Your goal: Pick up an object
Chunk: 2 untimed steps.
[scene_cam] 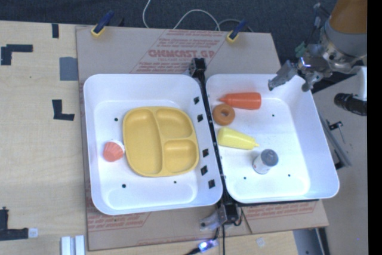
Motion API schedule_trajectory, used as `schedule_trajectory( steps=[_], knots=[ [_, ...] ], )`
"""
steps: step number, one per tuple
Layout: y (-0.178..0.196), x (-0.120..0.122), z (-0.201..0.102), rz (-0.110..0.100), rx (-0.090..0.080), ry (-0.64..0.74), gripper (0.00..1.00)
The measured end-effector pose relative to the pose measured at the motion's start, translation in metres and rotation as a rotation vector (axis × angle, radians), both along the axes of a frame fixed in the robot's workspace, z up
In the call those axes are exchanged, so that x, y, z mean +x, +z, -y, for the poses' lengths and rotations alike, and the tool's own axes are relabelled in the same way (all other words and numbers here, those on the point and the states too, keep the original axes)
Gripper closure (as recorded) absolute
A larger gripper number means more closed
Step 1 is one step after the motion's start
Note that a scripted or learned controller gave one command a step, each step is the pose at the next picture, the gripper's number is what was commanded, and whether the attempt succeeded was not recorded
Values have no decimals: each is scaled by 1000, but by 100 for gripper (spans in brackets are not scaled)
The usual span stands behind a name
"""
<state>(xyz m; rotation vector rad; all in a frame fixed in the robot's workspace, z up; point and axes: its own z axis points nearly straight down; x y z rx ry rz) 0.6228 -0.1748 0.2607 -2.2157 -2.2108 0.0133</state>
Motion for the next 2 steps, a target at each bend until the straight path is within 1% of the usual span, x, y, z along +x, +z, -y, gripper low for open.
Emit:
schedule_trajectory(
  steps=[1, 2],
  knots=[
    [8, 2, -1, 13, -2, 4, 0],
    [-48, 11, -6, 10, -3, 5, 0]
  ],
)
